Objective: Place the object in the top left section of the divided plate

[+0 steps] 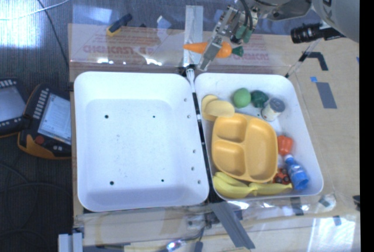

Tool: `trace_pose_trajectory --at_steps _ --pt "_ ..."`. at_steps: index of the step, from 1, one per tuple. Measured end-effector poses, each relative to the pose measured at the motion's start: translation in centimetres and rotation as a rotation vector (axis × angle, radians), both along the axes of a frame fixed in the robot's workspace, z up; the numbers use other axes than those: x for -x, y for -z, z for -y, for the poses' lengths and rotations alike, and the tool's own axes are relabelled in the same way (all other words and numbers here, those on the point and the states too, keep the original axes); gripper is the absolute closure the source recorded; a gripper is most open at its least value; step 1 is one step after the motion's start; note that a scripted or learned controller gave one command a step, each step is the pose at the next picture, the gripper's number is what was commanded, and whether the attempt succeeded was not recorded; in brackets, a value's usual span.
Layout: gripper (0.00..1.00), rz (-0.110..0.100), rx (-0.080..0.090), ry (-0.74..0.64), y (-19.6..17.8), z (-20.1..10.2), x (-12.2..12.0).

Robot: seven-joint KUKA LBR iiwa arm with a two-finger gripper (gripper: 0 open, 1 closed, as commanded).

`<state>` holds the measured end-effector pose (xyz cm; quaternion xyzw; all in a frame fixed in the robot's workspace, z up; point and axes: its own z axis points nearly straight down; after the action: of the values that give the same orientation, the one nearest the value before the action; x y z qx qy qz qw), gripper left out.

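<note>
My gripper [215, 51] hangs over the far rim of the bins, near the divider between them. It is shut on a toy carrot [198, 46], which lies crosswise between the fingers with its orange tip to the left and its green top [237, 51] to the right. The yellow divided plate [245, 145] lies in the right bin [304, 128], below and to the right of the gripper. Its top left section [229, 127] holds nothing.
Around the plate lie a green fruit [241, 97], a dark green item [259, 97], a pale yellow piece [218, 107], a small white jar [273, 107], an orange item [284, 144], a blue bottle [297, 173] and a banana [242, 187]. The left bin [140, 140] stands beside it.
</note>
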<state>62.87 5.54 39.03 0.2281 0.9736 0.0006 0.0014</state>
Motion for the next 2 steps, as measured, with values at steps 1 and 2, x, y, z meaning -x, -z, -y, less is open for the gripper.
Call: trace_pose_trajectory --at_steps 1,2 --pt "1.00 -0.003 0.001 -0.076 11.5 -1.9 2.7" --pt "1.00 -0.002 0.000 -0.462 20.7 0.0 3.6"
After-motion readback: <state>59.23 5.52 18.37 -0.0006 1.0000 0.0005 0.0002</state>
